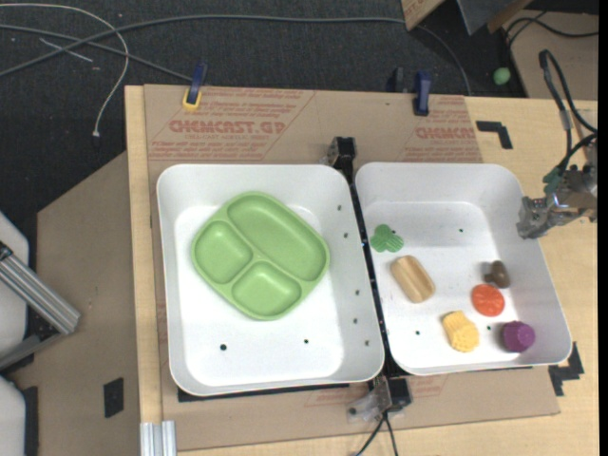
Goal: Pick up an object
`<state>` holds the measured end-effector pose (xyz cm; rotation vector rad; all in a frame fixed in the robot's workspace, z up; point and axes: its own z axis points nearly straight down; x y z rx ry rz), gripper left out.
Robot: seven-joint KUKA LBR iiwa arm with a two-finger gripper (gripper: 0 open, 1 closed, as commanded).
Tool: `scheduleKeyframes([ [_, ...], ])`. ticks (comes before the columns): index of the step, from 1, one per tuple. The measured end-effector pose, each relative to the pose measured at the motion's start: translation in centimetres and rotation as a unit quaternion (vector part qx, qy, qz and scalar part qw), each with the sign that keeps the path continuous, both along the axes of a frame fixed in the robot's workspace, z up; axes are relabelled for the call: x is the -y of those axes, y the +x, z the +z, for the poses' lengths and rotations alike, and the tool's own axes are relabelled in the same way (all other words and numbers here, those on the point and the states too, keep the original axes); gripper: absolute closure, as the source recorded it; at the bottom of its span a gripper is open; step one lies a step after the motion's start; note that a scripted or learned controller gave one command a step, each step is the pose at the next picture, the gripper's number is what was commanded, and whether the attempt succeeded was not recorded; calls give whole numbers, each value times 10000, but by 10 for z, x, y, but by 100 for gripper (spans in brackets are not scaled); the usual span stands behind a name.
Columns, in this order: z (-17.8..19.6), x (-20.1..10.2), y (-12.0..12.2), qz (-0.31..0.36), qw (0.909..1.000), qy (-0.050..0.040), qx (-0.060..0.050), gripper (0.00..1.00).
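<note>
objects: bread roll [412, 278], orange piece [488, 300], yellow corn [461, 332] in right bin [427, 183]
pincer [541, 218]: beside bin's right rim, grip state unclear

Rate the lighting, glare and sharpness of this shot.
Camera view: even, soft overhead light; mild bright wash on the white bins, no harsh glare; faint shadows under the green plate and the small toys; bins in focus, while the tool at the right edge looks small and slightly blurred.

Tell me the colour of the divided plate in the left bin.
Light green. The divided plate shows clearly in the camera view, lying in the left bin.
</note>
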<state>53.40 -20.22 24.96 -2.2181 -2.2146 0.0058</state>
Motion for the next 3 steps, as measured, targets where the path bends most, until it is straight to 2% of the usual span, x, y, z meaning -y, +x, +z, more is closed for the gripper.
scheduleKeyframes([
  [1,3,0,2,9,10000,-10,36,0],
  [2,-56,3,-2,7,10000,-5,26,0],
  [3,-99,5,0,6,10000,1,14,0],
])
